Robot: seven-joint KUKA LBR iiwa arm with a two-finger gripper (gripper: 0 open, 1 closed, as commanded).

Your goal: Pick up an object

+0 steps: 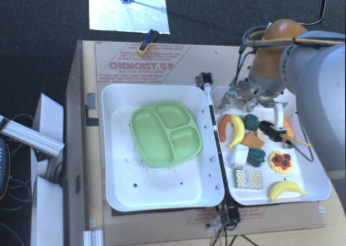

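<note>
The right bin (316,185) holds several toy foods: a banana (237,130) beside an orange carrot (223,127), a dark green piece (250,121), a brown cracker (253,141), a white cup (238,156), a green broccoli piece (256,156), a small pizza (280,162), a checkered block (248,179) and a second banana (285,188). My gripper (241,97) hangs low over the far left corner of this bin, just above the carrot and banana. The wrist hides its tips, and I see nothing held.
A light green divided plate (165,133) lies in the left bin (121,185). A black bar (212,126) runs between the two bins. My grey arm (313,82) covers the right bin's far right corner. A yellow-handled tool (146,42) lies behind the bins.
</note>
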